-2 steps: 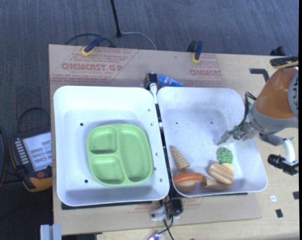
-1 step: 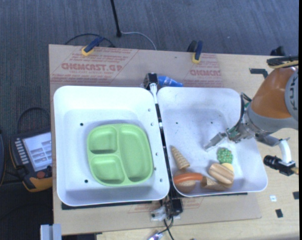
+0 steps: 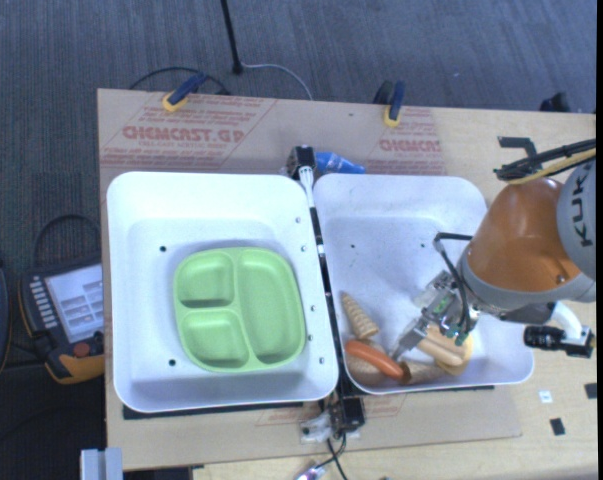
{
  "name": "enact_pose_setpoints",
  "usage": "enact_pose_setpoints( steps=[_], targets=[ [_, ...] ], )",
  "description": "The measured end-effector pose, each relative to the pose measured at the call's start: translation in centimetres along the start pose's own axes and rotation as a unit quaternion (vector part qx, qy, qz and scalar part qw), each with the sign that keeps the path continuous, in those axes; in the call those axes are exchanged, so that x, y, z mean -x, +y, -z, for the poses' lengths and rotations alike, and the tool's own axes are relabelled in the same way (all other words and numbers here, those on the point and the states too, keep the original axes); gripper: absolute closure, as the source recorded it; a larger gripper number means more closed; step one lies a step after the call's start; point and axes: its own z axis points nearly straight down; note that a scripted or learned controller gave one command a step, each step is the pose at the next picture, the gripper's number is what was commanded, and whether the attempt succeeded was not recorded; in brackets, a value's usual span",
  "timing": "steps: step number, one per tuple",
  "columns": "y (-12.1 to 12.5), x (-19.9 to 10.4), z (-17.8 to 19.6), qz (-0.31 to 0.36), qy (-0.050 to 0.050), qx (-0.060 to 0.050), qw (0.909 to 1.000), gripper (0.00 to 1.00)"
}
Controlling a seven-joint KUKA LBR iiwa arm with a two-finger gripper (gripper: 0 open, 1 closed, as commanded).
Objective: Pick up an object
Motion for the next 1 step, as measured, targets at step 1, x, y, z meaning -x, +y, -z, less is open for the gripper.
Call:
enact_pose_setpoints(
  steps=[1],
  targets=[
    [1.35, 7.00, -0.38, 0.252, 0.010, -0.001, 0.9676, 0.00]
  ],
)
